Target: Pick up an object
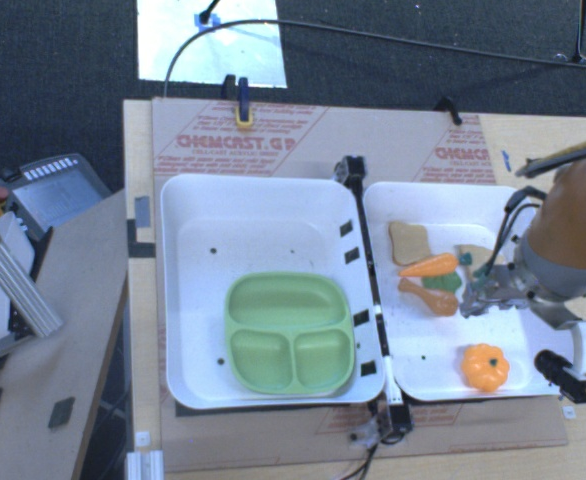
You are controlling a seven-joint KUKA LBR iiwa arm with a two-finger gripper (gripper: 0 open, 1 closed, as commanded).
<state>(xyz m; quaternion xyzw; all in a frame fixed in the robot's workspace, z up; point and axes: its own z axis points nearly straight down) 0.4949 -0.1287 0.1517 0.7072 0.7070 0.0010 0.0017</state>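
There, tool (476,296) beside carrot (429,265).

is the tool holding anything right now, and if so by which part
Cannot be told. The tool is low in the right bin, beside the carrot and other toy food, but no item shows between its tips.

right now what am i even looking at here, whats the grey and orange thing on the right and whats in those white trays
One camera looks down at a slant on a bench with two shallow white bins. The grey and orange thing is a robot arm reaching in from the right; its gripper is low in the right bin, beside a cluster of toy food: a carrot, a tan bread slice and a drumstick-like piece. A small orange pumpkin sits apart, nearer the front. The left bin has a green divided plate. I cannot tell whether the gripper holds anything.
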